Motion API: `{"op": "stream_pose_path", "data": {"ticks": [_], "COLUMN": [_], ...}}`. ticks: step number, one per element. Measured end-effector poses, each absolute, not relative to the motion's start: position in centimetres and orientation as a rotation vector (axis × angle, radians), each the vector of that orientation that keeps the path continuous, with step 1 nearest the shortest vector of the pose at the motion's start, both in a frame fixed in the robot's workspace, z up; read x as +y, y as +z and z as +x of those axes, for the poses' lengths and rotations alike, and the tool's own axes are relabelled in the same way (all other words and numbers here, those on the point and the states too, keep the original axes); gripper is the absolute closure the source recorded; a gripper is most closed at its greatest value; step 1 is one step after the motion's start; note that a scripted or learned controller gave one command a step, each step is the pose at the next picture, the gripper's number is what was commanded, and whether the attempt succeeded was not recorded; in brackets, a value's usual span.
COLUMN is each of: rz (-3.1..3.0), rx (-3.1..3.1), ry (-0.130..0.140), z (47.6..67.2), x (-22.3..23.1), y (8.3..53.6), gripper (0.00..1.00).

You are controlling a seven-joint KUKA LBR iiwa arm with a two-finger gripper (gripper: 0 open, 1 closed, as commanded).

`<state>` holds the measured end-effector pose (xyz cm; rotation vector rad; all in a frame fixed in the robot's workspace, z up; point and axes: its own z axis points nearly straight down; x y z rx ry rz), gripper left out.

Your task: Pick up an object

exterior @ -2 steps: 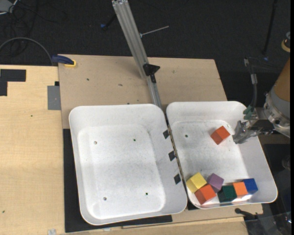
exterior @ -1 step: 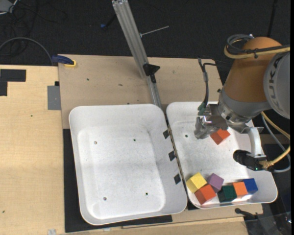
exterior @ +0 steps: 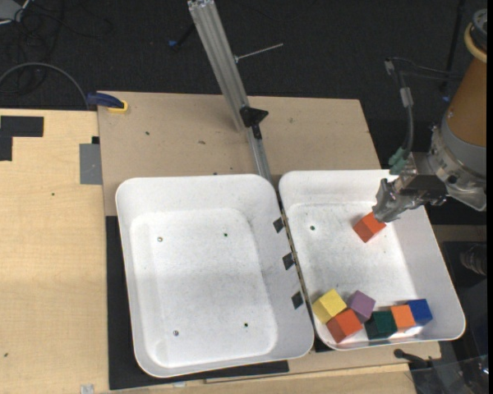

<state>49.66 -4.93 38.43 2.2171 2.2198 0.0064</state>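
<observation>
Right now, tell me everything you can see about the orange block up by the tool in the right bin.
The orange block is a small cube with plain, matte faces, sitting tilted rather than square to the right bin. It lies in the bin's upper part, apart from the cluster of blocks at the lower edge. The tool sits right at its upper corner; whether it actually grips the block cannot be told.

Both bins (exterior: 199, 194) look like matt, speckled white plastic; the bench (exterior: 41, 236) is pale wood; the slanted rail (exterior: 222, 60) is ribbed metal.
</observation>
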Motion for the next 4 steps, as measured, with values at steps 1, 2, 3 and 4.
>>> {"op": "stream_pose_path", "data": {"ticks": [1, 2, 3, 4], "rz": [2.214, 2.213, 2.211, 2.21], "rx": [2.231, 2.234, 2.236, 2.238], "ry": [-0.004, -0.004, -0.004, -0.005], "z": [49.67, 49.67, 49.66, 49.66], "x": [-4.75, -4.75, -4.76, -4.76], "y": [37.98, 37.97, 37.97, 37.97], "gripper": [0.0, 0.0, 0.0, 0.0]}}
